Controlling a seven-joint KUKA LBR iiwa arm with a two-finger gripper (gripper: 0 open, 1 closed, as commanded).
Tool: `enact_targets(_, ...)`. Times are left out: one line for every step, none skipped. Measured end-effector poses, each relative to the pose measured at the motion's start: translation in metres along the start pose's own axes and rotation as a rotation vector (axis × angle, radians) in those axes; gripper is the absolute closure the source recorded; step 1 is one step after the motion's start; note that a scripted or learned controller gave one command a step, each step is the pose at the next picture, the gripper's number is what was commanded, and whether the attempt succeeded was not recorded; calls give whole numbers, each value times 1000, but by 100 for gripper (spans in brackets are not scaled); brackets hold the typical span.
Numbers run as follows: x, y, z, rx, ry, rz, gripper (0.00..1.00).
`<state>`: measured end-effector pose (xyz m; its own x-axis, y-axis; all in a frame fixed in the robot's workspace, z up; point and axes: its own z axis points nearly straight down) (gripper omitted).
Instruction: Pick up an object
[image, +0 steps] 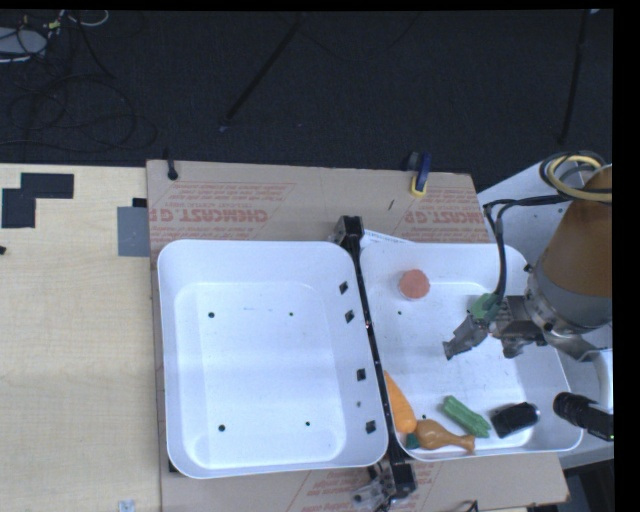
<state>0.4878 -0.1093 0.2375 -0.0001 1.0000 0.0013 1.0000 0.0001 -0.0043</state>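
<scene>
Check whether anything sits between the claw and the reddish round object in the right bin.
Nothing visible does. Only bare floor of the right bin separates the claw from the reddish round object. The carrot, green piece and black block lie along the bin's near edge, off that path.

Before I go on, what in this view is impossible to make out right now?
- Camera view: the green piece beside the gripper is partly covered by it; loose or held, unclear.
- Camera view: the right bin's right side is hidden under the arm.
- Camera view: the tan thing beside the carrot is too small to identify.
</scene>
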Motion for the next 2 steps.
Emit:
enact_targets(-78, -14, 96, 5, 0, 6, 0)
enact_targets(-77, -13, 81, 0, 1, 10, 100)
